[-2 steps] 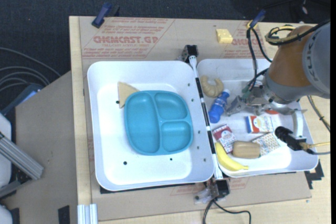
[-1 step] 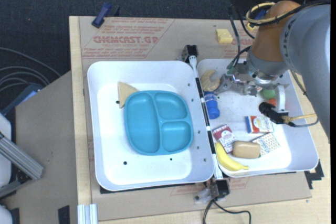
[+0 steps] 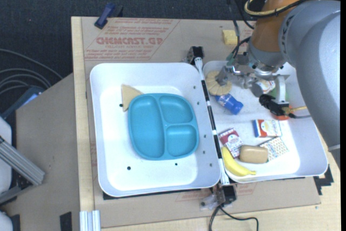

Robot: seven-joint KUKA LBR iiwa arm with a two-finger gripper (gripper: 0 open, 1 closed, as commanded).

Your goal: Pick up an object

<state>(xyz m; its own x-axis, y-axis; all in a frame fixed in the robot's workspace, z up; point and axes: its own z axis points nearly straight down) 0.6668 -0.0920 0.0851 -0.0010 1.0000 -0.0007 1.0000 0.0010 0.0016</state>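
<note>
Camera view: arm's fingers (image 3: 246,74) over right bin (image 3: 303,162) nr blue cylinder (image 3: 230,103); can't tell if spread

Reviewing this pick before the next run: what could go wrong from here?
1. The gripper hangs over the right bin's far corner, near a tan object and a blue cylinder; a descent may nudge both rather than grasp one.
2. The banana, brown lump and small packets lie packed together, so picks there look prone to failure.
</note>
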